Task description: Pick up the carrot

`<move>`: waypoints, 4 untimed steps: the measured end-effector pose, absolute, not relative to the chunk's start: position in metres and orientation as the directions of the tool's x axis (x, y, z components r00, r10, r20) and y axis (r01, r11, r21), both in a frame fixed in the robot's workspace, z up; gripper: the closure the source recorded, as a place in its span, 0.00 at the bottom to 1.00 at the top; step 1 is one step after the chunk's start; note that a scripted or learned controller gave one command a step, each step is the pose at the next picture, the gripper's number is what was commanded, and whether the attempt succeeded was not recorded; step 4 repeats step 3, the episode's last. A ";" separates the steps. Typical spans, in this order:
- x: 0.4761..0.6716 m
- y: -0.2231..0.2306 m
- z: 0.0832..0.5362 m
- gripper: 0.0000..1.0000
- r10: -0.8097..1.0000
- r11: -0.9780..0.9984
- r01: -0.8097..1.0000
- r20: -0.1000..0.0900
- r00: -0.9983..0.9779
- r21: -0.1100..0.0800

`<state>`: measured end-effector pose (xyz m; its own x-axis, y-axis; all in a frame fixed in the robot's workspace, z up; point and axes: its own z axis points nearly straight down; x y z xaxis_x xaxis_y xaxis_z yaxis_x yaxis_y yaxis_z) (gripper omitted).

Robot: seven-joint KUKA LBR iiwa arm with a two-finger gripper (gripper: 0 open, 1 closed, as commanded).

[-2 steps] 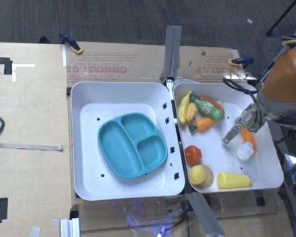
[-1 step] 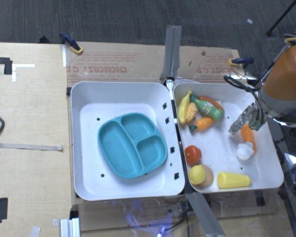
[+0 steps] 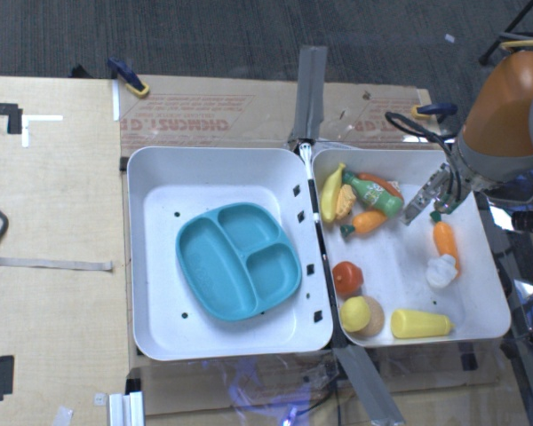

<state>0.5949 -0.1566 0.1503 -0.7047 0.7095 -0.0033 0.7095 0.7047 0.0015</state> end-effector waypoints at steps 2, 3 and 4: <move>0.575 -0.201 0.093 0.00 0.621 0.784 0.621 -0.003 -0.784 0.001; 0.576 -0.201 0.103 1.00 0.620 0.784 0.620 -0.007 -0.784 0.002; 0.576 -0.201 0.103 1.00 0.620 0.784 0.620 -0.007 -0.784 0.002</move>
